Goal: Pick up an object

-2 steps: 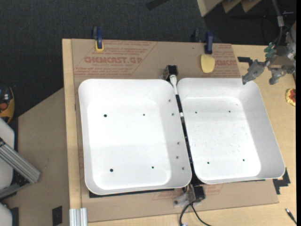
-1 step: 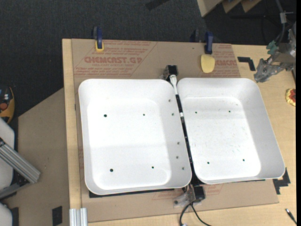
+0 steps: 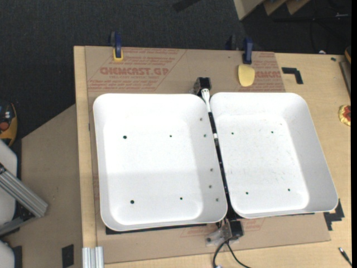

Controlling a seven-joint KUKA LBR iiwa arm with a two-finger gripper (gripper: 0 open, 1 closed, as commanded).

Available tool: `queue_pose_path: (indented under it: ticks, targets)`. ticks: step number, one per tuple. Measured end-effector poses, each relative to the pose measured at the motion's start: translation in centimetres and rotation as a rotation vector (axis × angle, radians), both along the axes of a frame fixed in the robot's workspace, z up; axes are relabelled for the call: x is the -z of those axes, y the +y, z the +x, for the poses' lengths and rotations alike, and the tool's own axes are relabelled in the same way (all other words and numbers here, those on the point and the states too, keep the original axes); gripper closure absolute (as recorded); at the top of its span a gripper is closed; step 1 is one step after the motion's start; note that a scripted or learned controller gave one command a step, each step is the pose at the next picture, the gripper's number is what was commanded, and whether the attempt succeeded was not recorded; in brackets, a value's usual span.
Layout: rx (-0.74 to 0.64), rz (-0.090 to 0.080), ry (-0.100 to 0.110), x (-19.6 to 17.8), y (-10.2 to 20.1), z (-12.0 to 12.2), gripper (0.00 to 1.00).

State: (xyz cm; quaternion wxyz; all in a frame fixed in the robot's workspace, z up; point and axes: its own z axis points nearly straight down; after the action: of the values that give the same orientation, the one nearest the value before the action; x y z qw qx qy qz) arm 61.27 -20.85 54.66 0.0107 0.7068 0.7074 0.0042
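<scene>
Two shallow white bins sit side by side on the brown bench. The left bin has a bare white floor with a few small dark dots. The right bin has a bare floor with faint dark specks and small dots.
Blue and yellow clamps hold the board at the back edge. A yellowish pad lies behind the right bin. A black bracket and a cable mark the seam between the bins. Metal framing stands at the left.
</scene>
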Motion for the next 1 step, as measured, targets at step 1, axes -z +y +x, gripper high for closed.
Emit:
queue_pose_path:
  ticks: [1]
  targets:
    - [-0.001,0.015,0.037,18.49,0.22,5.34,1.00]
